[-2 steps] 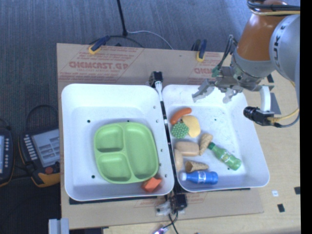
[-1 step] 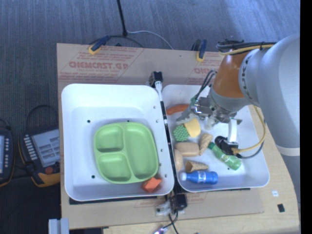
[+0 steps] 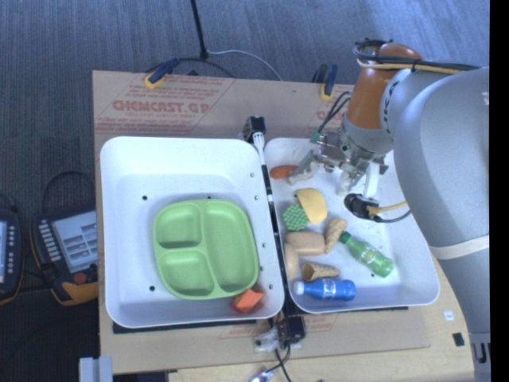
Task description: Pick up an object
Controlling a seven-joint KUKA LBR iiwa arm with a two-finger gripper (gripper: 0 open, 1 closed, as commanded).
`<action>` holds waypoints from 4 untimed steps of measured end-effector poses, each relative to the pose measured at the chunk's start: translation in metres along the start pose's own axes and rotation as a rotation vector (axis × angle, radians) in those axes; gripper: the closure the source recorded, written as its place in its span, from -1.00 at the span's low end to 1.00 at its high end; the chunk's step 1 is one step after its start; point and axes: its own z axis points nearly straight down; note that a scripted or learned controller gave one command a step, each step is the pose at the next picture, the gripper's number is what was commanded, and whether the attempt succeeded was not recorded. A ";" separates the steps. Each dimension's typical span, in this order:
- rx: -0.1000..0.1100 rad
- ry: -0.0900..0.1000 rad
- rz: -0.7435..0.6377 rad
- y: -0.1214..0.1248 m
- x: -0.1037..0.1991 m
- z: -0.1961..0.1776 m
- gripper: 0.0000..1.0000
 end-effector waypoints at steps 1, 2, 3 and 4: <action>-0.051 0.004 -0.058 -0.018 0.072 -0.100 -1.00; -0.047 0.001 -0.035 -0.056 0.002 -0.005 -1.00; -0.016 -0.006 -0.126 0.000 0.005 -0.001 -1.00; -0.056 0.002 -0.020 -0.075 -0.010 0.001 -1.00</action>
